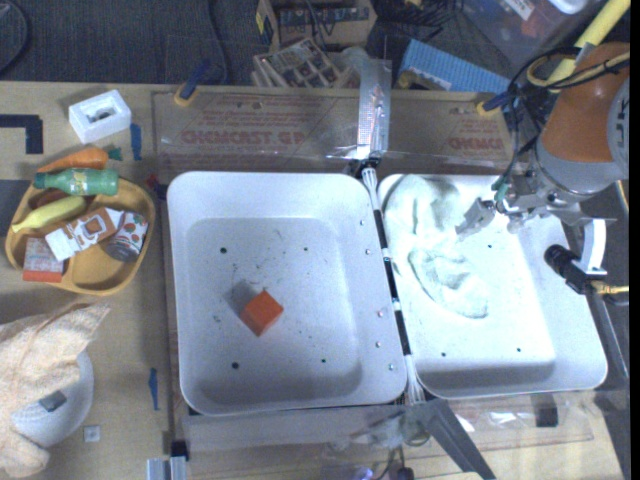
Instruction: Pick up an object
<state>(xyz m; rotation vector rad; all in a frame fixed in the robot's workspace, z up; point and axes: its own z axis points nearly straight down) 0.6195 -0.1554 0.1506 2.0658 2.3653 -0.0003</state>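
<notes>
1. The orange block (pixel 263 312) lies alone on the floor of the left bin (pixel 195 203), near its middle, turned at an angle to the bin's walls. It is the clearest thing to pick, and nothing grips it yet.

2. The arm (pixel 585 118) stands over the far right part of the right bin (pixel 570 368), well apart from the block. Its jaws (pixel 478 215) hang above a pale crumpled cloth or plastic sheet (pixel 445 258) in that bin. I cannot tell whether they are spread or pressed together; the picture is too small and blurred there.

3. Risk: a descent here meets the soft sheet. It can bunch, slip out or tear free, so the lift may come up with nothing.

4. Risk: to reach the block, the arm must cross the raised rims between the bins. A low path can strike them.

5. Risk: the block sits skewed. If the jaws close across its corners instead of its flat faces, it can twist and pop out.

6. Risk: a dark patch just beside the block, likely its shadow, may mislead the aim, so the jaws land off centre and shove the block aside.

7. Risk: cables (pixel 560 63) hang near the wrist and could snag during the long reach leftward.
</notes>
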